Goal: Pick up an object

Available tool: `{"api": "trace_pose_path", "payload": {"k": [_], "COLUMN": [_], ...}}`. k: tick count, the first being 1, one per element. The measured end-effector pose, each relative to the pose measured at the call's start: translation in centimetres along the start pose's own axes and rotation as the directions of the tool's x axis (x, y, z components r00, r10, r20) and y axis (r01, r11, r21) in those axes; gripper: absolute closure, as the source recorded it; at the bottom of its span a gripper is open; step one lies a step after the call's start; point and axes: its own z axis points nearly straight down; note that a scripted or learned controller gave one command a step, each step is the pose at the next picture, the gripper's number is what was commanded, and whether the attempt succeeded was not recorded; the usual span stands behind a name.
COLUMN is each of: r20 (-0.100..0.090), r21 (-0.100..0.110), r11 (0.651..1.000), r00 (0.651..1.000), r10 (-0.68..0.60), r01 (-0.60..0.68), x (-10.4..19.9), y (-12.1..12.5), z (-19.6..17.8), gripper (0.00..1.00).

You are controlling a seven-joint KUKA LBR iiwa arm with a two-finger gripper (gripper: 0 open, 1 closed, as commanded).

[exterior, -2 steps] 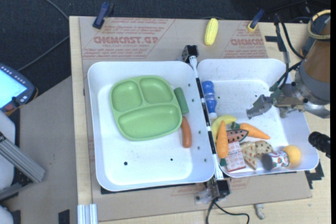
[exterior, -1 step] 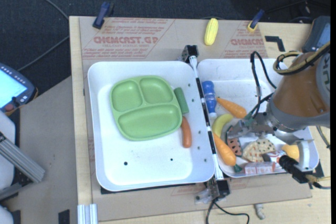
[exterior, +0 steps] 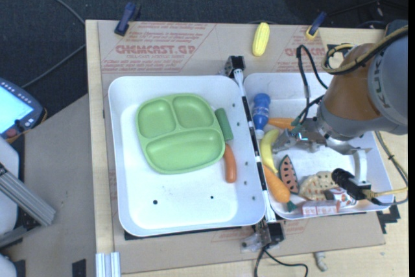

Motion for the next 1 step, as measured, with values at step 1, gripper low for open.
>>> {"api": "trace_pose_path", "payload": {"k": [1], "r20": [-0.002], "r21": [0.014], "r11": [1.000], "r00": [1.000], "r10": [-0.002], "r01": [0.002], "x": [1.16], "y": [10.41], "z": [0.14], "gripper": [0.00]}}
